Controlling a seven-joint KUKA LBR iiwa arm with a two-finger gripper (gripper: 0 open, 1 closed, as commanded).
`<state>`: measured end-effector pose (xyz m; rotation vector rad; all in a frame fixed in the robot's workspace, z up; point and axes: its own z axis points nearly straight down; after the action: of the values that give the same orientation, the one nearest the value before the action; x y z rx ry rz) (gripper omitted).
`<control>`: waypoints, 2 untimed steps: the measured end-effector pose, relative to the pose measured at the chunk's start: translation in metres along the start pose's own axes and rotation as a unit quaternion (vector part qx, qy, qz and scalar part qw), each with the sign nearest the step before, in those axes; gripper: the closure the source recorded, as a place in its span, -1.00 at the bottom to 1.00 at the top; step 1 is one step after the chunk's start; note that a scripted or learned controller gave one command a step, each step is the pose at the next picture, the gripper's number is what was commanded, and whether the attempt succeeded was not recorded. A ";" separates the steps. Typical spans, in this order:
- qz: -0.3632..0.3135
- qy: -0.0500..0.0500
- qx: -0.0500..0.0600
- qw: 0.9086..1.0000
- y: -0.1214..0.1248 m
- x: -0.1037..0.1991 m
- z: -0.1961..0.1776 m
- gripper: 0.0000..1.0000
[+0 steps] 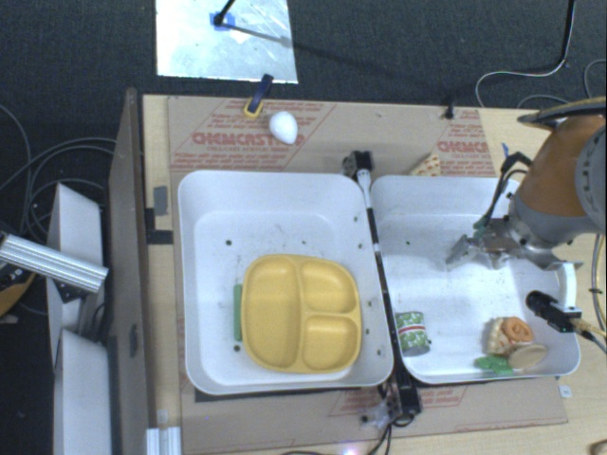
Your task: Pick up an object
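The claw hangs low over the right bin, near its middle, and its two fingers look spread apart with nothing between them, so it is let go and holds nothing. Three things wait in this bin, all nearer the front edge than the claw. The small green and white cup lies in front of the claw and toward the left bin. It looks light and stiff, maybe a bit slick, and it seems tipped on its side with its long way running mostly front to back (I cannot tell which end is the open one). I think a pinch across its short way would work best. The toy food piece sits in front of the claw toward the arm's side, with a green bit just beside it. It looks lumpy and light, with no clear long way, so it may roll out of a pinch. The yellow tray rests in the left bin, well apart from the claw.
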<state>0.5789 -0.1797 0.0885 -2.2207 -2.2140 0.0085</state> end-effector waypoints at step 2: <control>-0.008 0.000 -0.010 1.000 -0.027 0.111 -0.102 -1.00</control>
<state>0.5534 -0.0683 0.1905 -2.2127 -2.2419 -0.0145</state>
